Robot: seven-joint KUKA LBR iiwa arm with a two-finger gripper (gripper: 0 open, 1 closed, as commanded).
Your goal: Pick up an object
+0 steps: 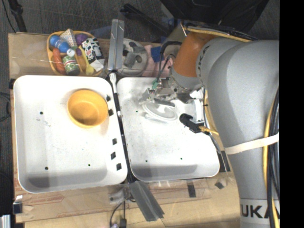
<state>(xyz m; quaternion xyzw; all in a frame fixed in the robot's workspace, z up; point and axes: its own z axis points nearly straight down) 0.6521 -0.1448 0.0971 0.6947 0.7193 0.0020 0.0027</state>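
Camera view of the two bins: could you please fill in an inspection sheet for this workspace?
Surface: wooden bench bearing the left bin and right bin side by side.
Job's things: yellow bowl upright in the left bin; pale object in the right bin, too blurred to identify.
Clutter: yellow basket of small toys on the bench behind the left bin.
Grippers: gripper low over the right bin's back part, just above the pale object.
Cables: dark cable looping beside the orange band.
Surroundings: dark carpet beyond the bench.
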